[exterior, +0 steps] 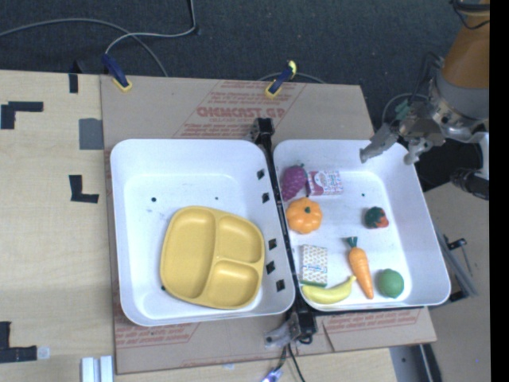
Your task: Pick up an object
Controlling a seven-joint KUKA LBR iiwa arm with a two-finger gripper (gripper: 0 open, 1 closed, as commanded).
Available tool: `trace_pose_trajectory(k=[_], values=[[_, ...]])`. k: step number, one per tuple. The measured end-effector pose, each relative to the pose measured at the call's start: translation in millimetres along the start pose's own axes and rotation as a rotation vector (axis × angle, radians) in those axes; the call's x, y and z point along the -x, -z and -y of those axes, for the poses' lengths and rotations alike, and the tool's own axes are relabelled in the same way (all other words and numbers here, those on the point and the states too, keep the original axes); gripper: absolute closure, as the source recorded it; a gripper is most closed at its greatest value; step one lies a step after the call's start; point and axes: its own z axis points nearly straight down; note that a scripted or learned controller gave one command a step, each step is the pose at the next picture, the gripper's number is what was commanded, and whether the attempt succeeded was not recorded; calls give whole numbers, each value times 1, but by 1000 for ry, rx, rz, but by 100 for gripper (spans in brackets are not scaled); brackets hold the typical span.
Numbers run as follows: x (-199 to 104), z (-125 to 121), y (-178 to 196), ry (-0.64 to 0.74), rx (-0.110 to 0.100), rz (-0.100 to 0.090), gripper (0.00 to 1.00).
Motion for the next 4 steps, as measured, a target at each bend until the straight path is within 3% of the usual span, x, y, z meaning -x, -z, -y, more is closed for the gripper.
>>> trace_pose_trajectory(k=[1,2,3,4], values=[[-75,31,-123,2,-3,-2,0],[-71,18,-179,1,0,-1,0],[-73,40,-187,0,1,0,0],[-74,40,-179,1,-1,-1,100]])
